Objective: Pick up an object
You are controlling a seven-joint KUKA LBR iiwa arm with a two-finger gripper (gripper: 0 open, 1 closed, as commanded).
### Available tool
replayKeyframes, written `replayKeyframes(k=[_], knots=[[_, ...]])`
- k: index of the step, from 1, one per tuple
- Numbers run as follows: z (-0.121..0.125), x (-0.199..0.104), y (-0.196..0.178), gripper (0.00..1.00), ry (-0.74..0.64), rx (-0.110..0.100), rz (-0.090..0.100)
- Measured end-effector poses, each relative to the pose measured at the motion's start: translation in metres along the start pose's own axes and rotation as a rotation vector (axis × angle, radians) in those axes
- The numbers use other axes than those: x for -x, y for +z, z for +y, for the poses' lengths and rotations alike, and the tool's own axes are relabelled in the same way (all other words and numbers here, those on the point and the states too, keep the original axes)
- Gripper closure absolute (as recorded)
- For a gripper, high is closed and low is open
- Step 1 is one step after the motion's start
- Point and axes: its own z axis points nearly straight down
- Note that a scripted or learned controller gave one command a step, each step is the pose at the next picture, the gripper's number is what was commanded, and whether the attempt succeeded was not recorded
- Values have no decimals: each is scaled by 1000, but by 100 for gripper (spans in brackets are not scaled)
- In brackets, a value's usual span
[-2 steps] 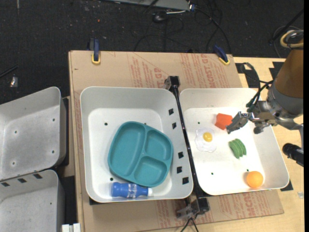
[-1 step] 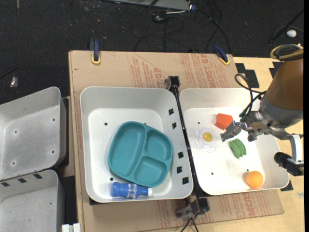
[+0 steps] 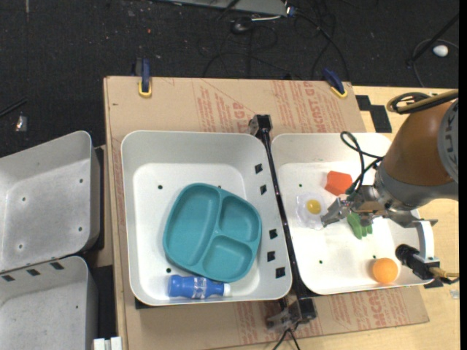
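The jaws' state cannot be told: the gripper [image 3: 352, 211] is seen from above at the right-centre of the frame, low over the right bin [image 3: 292, 168], and its tip merges with a green object [image 3: 358, 227] directly beneath it, so no object can be confirmed between them. The arm [image 3: 419, 159] enters from the right edge, its orange band just above the wrist.

Right bin, contents: an orange block [image 3: 338, 181] toward the upper middle, just above and left of the gripper; a clear piece with a yellow centre [image 3: 312, 208] to the gripper's left, near the bin's left wall; the green object at the gripper's tip; an orange ball [image 3: 384, 270] near the lower right corner, well apart from the others.

Left bin [image 3: 139, 159], contents: a teal divided plate [image 3: 212, 231] (three compartments, lying tilted in the middle of the bin) and a blue bottle [image 3: 195, 288] on its side along the bottom wall, just below the plate's edge.

Both bins rest on a cardboard sheet [image 3: 219, 104] held by clamps at its top edge.
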Motion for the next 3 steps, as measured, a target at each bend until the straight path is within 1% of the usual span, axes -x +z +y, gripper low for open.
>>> replayKeyframes(k=[1,2,3], knots=[[1,0,-14,100,1,5,-2],[-5,-2,-73,100,-3,11,-3],[-8,2,-117,100,-3,11,-4]])
